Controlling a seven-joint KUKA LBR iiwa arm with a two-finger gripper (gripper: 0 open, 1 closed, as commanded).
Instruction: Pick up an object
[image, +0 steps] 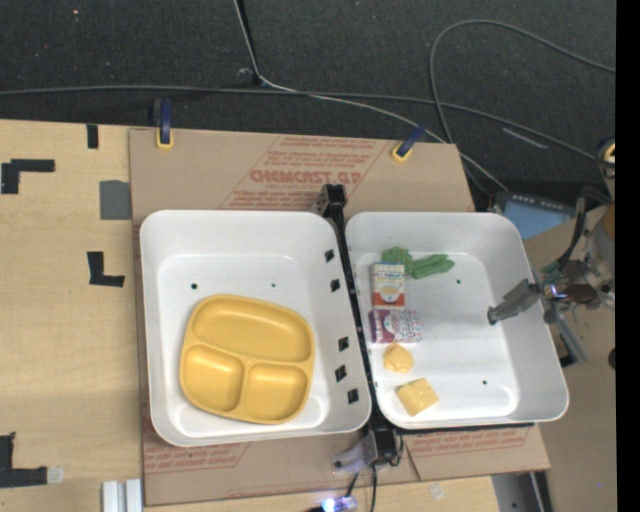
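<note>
A: Which object is easiest? The yellow block (417, 396) sits nearest the right bin's (505, 232) front wall, apart from the round yellow piece (398, 358) and two small cartons (389, 283).

B: Agreed, it has room around it. The gripper (512, 303) hovers at that bin's right rim, low and empty; whether its fingers are apart, I cannot tell.

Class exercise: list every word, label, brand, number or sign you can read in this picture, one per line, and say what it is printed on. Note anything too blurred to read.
"CHEMCAST GP": red print on the brown cardboard sheet under the bins; the smaller red lines around it are too blurred to read.
Small carton: red and white label, print too small to read.
Purple packet: print blurred, unreadable.
</note>
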